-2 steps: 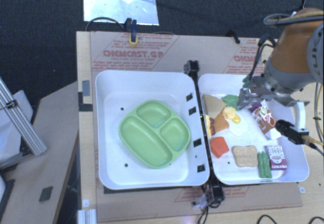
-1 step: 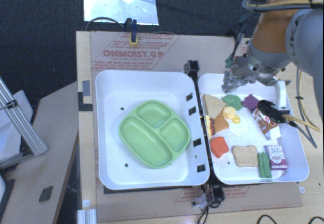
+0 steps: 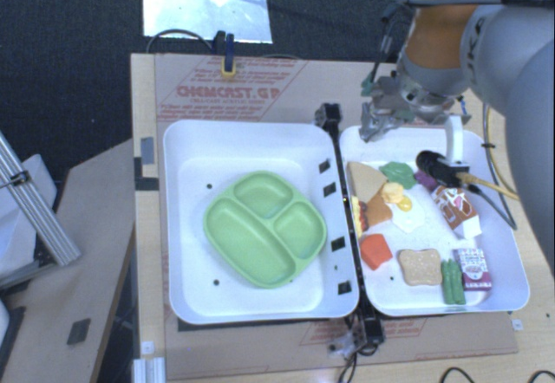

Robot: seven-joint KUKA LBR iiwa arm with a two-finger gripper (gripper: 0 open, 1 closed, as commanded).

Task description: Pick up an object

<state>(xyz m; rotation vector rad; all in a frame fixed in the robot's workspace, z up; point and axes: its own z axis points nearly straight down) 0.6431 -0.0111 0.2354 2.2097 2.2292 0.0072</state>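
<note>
The right bin [image 3: 512, 286] holds several toy foods. Among them are a tan wedge [image 3: 365, 177], a green leaf [image 3: 400, 172], a red-orange block [image 3: 375, 249], a bread slice [image 3: 421, 266], a green pod [image 3: 453, 282] and a pink-and-white carton [image 3: 473, 269]. A brown-red packet [image 3: 454, 206] lies by the right wall. My gripper [image 3: 375, 123] hangs over the far left corner of this bin, above and behind the tan wedge. Nothing shows in its grasp.
The left bin [image 3: 186, 199] carries a green divided plate [image 3: 264, 228]. A black hinge strip [image 3: 340, 199] runs between the two bins. The grey arm and its orange band [image 3: 451, 17] fill the upper right, over the right bin's far edge.
</note>
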